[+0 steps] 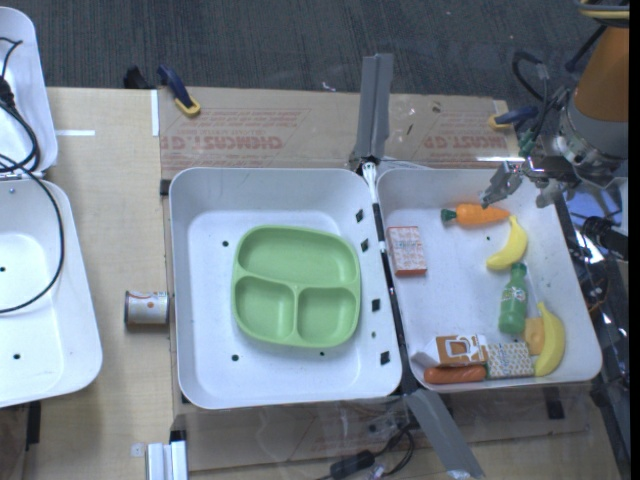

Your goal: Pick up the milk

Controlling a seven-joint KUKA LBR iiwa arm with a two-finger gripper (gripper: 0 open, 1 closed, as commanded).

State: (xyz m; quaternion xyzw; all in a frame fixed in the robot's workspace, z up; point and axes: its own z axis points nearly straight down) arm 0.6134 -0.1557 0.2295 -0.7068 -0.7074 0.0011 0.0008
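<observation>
My tool (520, 180), grip unreadable, hovers at the right bin's far edge; the small white-and-orange milk carton (462, 349) lies near-left, long axis crosswise.

We observe the grey KUKA arm (598, 118) carrying a broad orange band (608, 73) above its wrist, with a pale ring at the band's upper edge. Black cables (540, 78) loop beside the wrist. Below sits a silver-grey metal flange. The small metallic two-finger gripper (503, 185) appears grey with dark fittings.
</observation>
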